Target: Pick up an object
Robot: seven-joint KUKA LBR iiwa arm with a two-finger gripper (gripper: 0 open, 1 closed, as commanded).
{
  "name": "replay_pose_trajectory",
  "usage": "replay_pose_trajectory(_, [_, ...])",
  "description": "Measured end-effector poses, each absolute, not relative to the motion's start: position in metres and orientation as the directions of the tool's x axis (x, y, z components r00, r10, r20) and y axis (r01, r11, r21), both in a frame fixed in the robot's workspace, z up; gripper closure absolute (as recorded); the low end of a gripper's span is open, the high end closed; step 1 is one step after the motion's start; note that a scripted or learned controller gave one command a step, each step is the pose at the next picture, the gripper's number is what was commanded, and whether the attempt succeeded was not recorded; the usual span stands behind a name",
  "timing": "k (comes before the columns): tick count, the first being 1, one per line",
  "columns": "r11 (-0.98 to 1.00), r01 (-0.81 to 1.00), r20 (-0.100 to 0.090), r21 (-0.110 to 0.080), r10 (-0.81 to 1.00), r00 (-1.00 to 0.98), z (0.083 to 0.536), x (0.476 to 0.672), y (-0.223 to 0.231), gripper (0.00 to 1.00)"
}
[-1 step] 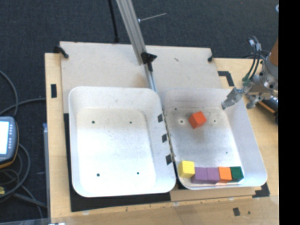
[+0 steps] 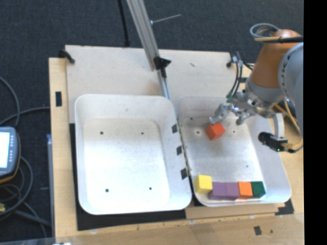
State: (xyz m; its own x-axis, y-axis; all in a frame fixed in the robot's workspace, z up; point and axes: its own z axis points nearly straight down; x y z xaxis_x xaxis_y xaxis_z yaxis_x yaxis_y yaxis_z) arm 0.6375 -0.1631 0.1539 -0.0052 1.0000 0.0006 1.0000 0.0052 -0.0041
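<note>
Pincer [image 2: 231, 115] state we cannot tell; red-orange cube [image 2: 215, 130] sits at its seven o'clock. We advise centring squarely over it before descending.

Pale wooden worktop [image 2: 112, 70] on dark grey carpet floor [image 2: 46, 14]. Slanted aluminium rail [image 2: 143, 27] rises from worktop's far edge. Black cables [image 2: 13, 111] and small lit screen [image 2: 6, 149] beyond left edge. Even light.
</note>
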Motion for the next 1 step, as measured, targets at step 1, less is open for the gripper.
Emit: replay_pose_trajectory(1, [0.005, 1.0, 0.0, 0.004, 1.0, -0.005, 0.1435, 0.6759, -0.1427, 0.0])
